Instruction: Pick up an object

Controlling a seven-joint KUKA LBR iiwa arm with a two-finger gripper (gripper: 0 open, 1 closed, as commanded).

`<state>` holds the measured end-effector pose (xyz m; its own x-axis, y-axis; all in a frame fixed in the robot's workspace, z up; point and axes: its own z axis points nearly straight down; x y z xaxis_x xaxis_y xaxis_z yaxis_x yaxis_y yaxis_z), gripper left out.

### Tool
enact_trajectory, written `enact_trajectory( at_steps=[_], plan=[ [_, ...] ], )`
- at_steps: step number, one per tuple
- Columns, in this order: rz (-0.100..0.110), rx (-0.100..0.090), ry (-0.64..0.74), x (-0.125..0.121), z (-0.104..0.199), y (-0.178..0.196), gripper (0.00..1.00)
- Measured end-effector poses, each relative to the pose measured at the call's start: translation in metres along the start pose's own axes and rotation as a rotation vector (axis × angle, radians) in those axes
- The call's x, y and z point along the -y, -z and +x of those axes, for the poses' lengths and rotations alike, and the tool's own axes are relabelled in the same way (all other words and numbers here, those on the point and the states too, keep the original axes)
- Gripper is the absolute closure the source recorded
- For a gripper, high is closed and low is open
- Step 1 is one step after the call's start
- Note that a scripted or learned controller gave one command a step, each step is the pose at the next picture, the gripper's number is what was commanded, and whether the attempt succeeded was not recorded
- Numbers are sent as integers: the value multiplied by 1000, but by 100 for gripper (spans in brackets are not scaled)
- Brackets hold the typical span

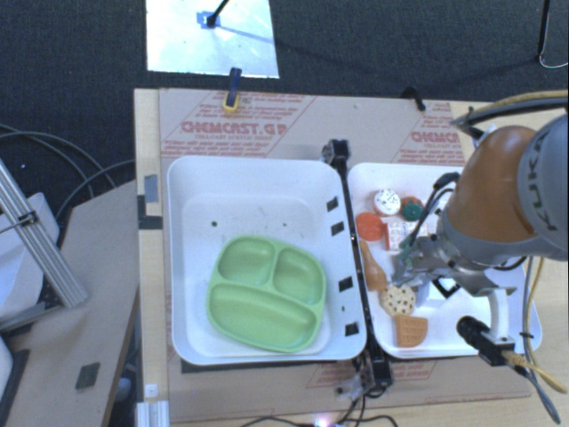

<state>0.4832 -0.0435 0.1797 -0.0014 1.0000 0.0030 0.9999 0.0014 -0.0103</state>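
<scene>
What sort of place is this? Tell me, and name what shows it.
Most likely a robotics lab's grasping test bench. A grey and orange arm reaches over two white bins, one holding a green divided tray, the other small toy-like items. Loose cables and dark carpet surround the bench.

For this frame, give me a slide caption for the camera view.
Gripper poised over small objects in the right bin; green tray in the left bin.

We list small items in the right bin (pixel 378 174): spotted beige piece (pixel 397 301) just below the gripper (pixel 407 269), orange wedge (pixel 410 331) lower, red block (pixel 369 228) up-left.
</scene>
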Motion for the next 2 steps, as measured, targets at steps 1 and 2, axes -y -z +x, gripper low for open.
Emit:
enact_trajectory(
  at_steps=[1,2],
  plan=[
    [-14,1,9,-35,60,5,100],
    [-10,4,-6,-2,-3,5,100]
  ],
)
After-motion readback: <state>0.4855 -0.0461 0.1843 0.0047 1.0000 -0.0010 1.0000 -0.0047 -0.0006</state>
